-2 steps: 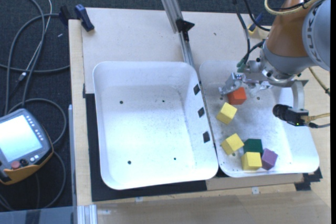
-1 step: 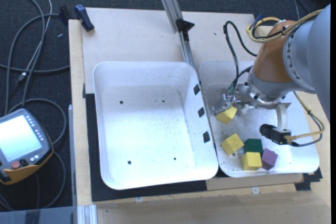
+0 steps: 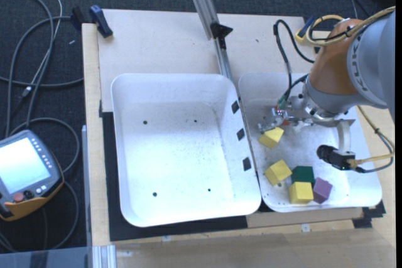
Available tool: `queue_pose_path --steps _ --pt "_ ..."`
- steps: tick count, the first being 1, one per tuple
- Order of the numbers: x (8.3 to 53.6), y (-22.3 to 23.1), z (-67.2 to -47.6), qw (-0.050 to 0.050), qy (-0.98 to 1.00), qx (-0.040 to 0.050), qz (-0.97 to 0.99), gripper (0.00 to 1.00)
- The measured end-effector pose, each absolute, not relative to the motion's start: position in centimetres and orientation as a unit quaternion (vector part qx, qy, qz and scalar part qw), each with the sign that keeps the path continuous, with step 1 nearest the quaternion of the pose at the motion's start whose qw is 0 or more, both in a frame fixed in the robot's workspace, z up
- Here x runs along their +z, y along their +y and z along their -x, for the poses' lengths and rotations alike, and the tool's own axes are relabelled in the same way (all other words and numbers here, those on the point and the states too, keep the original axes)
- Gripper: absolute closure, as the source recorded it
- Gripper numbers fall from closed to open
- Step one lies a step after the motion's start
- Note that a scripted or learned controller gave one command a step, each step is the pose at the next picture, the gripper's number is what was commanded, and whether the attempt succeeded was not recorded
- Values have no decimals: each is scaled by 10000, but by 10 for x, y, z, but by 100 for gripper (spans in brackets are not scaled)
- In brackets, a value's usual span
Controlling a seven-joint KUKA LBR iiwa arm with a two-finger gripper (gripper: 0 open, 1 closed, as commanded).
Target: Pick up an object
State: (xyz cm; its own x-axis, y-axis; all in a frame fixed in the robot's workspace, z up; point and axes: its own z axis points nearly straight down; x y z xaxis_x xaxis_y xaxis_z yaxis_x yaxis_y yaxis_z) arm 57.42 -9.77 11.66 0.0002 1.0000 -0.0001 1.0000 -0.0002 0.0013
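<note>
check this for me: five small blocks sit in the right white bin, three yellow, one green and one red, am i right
Not quite. The camera view shows no red block: the fifth is a small purple block. The rest stands: three small yellow blocks and one small dark green block in the right shallow white bin.

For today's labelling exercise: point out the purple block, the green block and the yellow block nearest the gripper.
purple block (image 3: 322,188), camera view, on its top face.
green block (image 3: 303,174), camera view, on its top face.
yellow block nearest the gripper (image 3: 272,137), camera view, on its upper face.
</note>
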Motion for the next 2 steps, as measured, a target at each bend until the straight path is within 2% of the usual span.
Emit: queue_pose_path --steps 1,2 --pt "100 -93 -632 14 7083 8 -7059 0" --pt "124 -104 -601 -10 7065 -6 -7077 0"
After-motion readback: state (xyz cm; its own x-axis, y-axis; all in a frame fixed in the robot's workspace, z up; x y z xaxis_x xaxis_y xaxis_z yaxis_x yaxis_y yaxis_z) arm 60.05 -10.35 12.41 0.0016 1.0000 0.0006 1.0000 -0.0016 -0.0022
